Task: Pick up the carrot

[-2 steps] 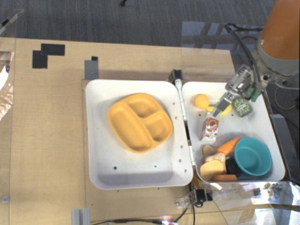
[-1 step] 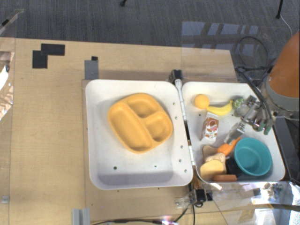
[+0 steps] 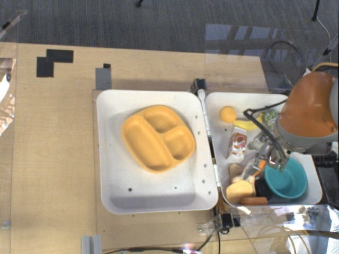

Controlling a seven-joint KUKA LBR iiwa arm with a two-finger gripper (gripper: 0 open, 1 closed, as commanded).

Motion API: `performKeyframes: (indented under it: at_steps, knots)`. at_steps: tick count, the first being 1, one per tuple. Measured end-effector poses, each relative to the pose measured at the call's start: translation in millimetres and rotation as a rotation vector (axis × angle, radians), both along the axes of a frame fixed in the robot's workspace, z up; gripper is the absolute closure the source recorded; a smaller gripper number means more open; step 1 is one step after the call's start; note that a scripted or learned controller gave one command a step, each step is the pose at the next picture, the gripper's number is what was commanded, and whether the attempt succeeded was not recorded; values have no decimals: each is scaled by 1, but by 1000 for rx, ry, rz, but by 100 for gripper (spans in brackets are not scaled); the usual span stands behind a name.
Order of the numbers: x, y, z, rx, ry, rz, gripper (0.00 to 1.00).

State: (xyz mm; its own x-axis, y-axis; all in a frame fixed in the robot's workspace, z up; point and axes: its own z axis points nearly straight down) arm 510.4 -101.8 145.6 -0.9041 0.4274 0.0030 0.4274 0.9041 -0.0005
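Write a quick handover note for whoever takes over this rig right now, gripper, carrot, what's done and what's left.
Gripper: low over the clutter in the right bin; nothing seen held.
Carrot: lying at that bin's front edge, beside the teal bowl, not lifted.
Left bin: holds the yellow divided tray.
Done: arm is over the right bin.
Left: grasp the carrot and lift it.

1. We are seeing two bins side by side on the bench [image 3: 53, 157]: the left bin [image 3: 106, 142] and the right bin [image 3: 217, 102].
2. A divided tray [image 3: 158, 137] is lying in the left bin.
3. The gripper [image 3: 263, 160] is hanging over the right bin, a bowl [image 3: 288, 181] just right of it.
4. A ball [image 3: 228, 114] is sitting at that bin's far left.
5. The carrot [image 3: 254, 200] is lying along its near edge.
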Motion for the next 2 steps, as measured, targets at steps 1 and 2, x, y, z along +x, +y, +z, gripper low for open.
performKeyframes:
  at_steps: [1,2]
  knots:
    - [-15,-25,-50,6,-21,89,0]
    - [-15,-6,-50,-4,-27,-245,0]
